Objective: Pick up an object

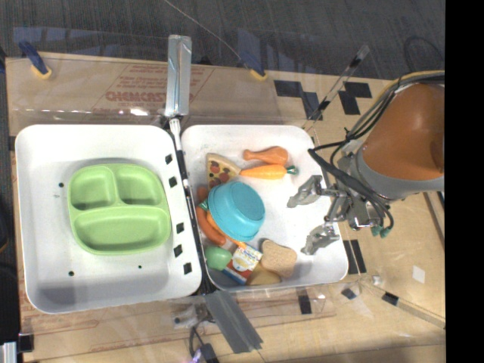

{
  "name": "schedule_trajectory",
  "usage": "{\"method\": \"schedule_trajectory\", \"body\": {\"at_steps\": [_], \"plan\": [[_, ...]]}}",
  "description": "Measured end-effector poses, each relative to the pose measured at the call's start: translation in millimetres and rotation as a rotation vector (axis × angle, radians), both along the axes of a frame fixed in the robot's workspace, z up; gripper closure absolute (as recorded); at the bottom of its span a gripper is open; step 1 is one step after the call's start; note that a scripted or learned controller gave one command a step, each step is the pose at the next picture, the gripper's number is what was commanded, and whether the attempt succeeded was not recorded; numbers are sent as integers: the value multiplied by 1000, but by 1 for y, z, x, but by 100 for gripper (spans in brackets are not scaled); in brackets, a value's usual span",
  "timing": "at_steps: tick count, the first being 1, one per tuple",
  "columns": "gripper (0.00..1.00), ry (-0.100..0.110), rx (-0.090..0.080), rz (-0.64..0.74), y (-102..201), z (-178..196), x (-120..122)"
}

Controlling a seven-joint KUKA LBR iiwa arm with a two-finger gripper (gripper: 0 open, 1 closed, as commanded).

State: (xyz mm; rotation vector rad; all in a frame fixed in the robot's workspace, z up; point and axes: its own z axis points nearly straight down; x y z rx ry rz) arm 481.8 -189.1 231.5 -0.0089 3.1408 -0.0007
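Fingers: you see the gripper (pixel 313 216) over the right side of the right bin (pixel 333 267), its two fingers spread apart with nothing between them, only bare white floor beneath.

Objects: your candidates all lie to the gripper's left in that bin. The blue bowl (pixel 237 209) sits mid-pile, the pizza slice (pixel 220 170) is tucked behind it, and the carrot (pixel 265 172) and drumstick (pixel 267 156) lie near the far wall. The bread piece (pixel 278 257) sits near the front wall.

Empty close: if you shut the fingers where they are, you likely grab nothing, since no item lies in the gap.

Crowding: the pile is tight. I judge that a reach toward the bowl could nudge its neighbours or catch two things at once.

Slip: the bowl's rounded wall looks hard to pinch, and it may squirt free.

Walls: the bread and carrot lie close to the rim, so a finger may strike the wall first.

Left bin: the green divided plate (pixel 119 207) lies well apart, unlikely to interfere.
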Motion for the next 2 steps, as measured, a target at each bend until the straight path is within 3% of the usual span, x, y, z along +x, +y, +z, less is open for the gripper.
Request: {"method": "schedule_trajectory", "body": {"at_steps": [1,2], "plan": [[0,-3,0,-381,8,-138,59],[0,-2,0,-381,8,-138,59]]}}
